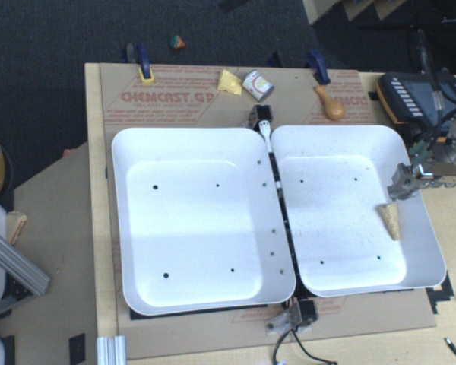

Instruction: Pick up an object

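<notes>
A small tan wedge-shaped object [392, 220] lies in the right bin [342, 272], close to its right wall. My gripper [405, 182] hangs over the right bin's right rim, just above and slightly right of the wedge. A short gap separates the two, and nothing shows in its grasp. The left bin [197, 287] stands beside the right one.
Behind the bins on the board lie a yellow piece [229, 82], a small white box [257, 86], an orange-brown wooden piece [330, 105] and a black tool [262, 119]. Two blue clamps [144, 61] [315, 65] hold the board's far edge. A black device [409, 97] sits at the back right.
</notes>
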Robot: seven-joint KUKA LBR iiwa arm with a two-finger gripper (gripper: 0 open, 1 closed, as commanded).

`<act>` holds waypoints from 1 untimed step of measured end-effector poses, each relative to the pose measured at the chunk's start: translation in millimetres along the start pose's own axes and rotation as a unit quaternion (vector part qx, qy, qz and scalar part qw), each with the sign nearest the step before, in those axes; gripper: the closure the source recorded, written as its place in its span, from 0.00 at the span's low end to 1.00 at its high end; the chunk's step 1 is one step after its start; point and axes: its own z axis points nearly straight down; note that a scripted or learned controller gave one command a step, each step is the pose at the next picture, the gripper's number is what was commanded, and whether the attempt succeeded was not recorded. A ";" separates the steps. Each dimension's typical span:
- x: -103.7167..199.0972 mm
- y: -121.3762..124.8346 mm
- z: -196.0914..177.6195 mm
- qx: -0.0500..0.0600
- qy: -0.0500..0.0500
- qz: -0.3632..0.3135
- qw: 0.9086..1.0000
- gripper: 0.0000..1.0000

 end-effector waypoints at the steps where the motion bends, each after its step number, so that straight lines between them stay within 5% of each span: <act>1: -102.8 -2.0 -44.1 -0.006 -0.006 0.009 1.000 1.00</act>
